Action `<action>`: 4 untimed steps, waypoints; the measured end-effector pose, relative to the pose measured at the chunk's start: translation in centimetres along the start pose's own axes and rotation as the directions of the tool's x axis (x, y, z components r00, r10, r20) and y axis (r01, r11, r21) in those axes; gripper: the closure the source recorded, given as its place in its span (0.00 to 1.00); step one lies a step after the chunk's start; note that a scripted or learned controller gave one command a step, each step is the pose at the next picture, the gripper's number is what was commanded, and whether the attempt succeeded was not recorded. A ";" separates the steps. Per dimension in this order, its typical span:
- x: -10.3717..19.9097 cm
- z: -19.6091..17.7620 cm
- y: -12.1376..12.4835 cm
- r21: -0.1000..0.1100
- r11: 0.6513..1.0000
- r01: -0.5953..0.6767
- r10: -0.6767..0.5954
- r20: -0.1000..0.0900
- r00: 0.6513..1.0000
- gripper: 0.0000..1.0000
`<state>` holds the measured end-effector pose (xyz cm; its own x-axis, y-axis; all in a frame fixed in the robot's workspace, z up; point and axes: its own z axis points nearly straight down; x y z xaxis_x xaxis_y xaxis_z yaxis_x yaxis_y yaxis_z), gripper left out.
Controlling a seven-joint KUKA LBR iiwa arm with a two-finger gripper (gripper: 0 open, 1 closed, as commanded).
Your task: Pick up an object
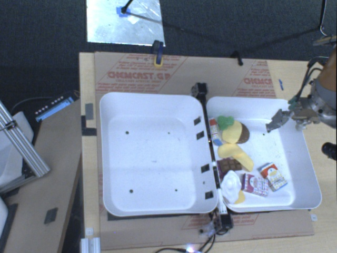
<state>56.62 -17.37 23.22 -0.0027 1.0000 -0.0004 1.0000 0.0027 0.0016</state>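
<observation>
Our gripper (276,121) hovers, grip unreadable, holding nothing we see; toys (237,146) crowd the bin wall (213,157) to its left.

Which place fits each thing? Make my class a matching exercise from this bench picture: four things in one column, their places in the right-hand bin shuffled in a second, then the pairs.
Things:
1. green toy
2. small red and white carton
3. crumpled white object
4. gripper

Places:
A. near corner, against the divider
B. over the far right part of the bin
C. far end of the pile, by the divider
D. near right side, apart from the divider

Pairs: 1-C, 2-D, 3-A, 4-B
</observation>
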 end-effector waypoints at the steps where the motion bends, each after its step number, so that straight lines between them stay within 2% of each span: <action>1: 7.7 15.4 -2.0 0.006 1.000 0.006 -0.006 -0.006 1.000 0.00; 2: 7.1 13.7 -1.8 -0.002 1.000 0.001 -0.001 0.000 1.000 1.00; 3: 10.9 -2.7 0.5 -0.019 1.000 0.007 -0.007 0.000 1.000 1.00; 4: 23.1 -4.2 -3.0 -0.001 1.000 0.015 -0.015 -0.007 1.000 1.00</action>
<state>53.60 5.70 27.43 -0.0173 0.9998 0.0061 0.9998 0.0173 0.0030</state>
